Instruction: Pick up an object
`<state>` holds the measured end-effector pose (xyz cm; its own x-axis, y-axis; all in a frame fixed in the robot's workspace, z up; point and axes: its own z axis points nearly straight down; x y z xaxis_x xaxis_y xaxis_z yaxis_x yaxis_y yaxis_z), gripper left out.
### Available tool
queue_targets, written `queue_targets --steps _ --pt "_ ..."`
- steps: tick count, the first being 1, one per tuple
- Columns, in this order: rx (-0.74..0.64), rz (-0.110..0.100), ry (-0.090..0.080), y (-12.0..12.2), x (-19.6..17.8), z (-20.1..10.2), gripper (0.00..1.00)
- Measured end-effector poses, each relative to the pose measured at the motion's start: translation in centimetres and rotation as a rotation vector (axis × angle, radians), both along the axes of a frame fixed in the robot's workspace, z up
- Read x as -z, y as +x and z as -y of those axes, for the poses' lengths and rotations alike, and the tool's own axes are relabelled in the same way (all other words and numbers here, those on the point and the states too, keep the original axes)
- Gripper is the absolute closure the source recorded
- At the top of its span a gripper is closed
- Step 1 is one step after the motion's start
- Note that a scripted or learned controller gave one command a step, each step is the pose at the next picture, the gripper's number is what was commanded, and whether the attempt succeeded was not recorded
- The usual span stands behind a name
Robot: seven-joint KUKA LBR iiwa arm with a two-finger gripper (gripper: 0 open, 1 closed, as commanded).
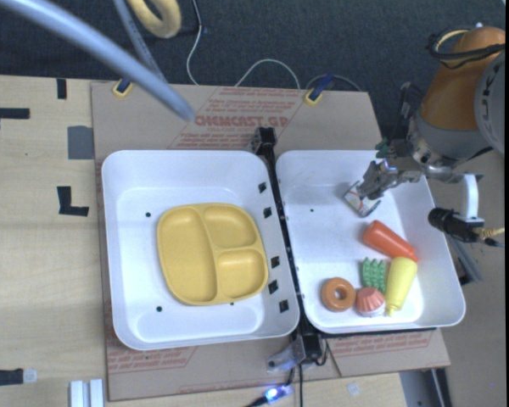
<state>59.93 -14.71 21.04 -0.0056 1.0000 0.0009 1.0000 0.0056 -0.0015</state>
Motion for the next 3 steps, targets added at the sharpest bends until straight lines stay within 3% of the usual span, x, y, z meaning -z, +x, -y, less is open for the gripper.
queue_targets --steps 1,3 --pt "0.001 0.0 0.0 0.3 0.5 -4.6 1.0" --pt "0.0 0.001 0.0 2.0 -2.0 -15.2 1.0"
